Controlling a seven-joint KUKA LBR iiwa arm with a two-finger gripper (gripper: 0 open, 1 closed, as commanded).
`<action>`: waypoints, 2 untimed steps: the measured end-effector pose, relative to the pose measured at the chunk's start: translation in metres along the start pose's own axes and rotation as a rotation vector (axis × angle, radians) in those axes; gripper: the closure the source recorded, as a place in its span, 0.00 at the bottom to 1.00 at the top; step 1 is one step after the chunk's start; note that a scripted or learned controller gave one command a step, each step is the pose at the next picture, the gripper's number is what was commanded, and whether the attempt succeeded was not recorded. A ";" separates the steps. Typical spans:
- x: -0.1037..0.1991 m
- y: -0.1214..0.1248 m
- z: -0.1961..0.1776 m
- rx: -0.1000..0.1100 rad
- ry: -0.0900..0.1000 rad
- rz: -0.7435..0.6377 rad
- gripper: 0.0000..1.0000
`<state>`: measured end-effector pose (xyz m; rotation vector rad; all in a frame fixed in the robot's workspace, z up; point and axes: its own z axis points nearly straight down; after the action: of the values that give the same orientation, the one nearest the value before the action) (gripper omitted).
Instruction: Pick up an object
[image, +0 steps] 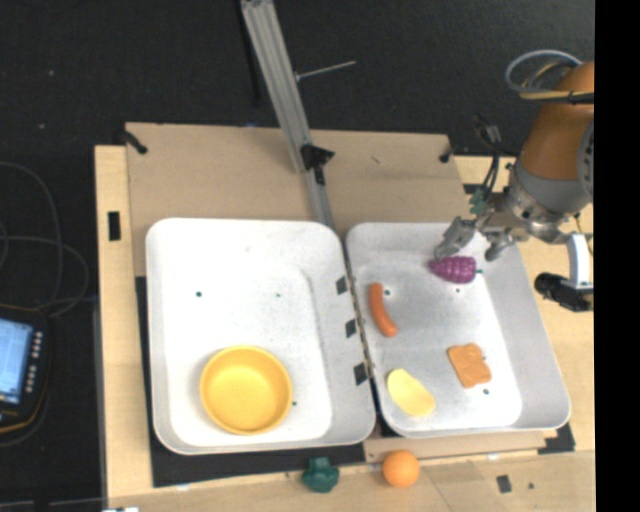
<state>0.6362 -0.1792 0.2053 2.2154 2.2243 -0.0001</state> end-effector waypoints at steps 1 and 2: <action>0.000 0.000 0.000 0.000 -0.001 0.000 0.00; 0.000 0.001 0.042 0.003 -0.001 -0.001 0.00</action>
<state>0.6378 -0.1789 0.1636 2.2156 2.2264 -0.0046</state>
